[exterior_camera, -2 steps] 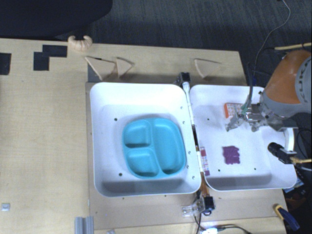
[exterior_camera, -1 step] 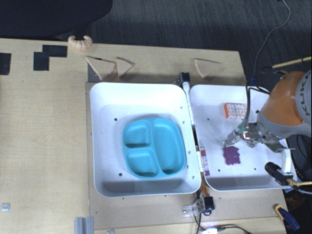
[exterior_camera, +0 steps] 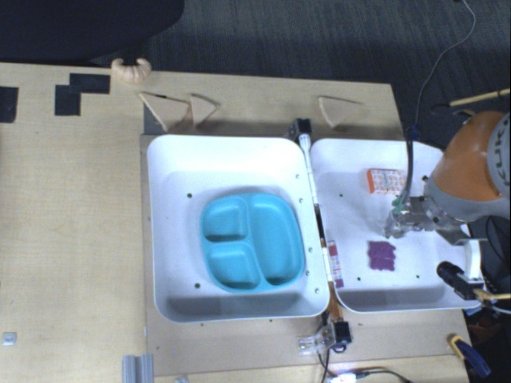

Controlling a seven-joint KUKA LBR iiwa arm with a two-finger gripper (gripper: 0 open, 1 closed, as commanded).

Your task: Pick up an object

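A small purple object (exterior_camera: 382, 255) lies flat on the floor of the right bin (exterior_camera: 351, 214). An orange and white packet (exterior_camera: 386, 181) rests nearer that bin's far wall. My gripper (exterior_camera: 397, 227) hangs low in the right bin, just above and to the right of the purple object, between it and the packet. Nothing shows between its fingers. The arm with its orange band (exterior_camera: 471, 166) comes in from the right.
A blue three-compartment plate (exterior_camera: 252, 241) lies in the left bin (exterior_camera: 172, 214). A divider rail (exterior_camera: 317, 214) runs between the two bins. Wooden bench surface extends to the left.
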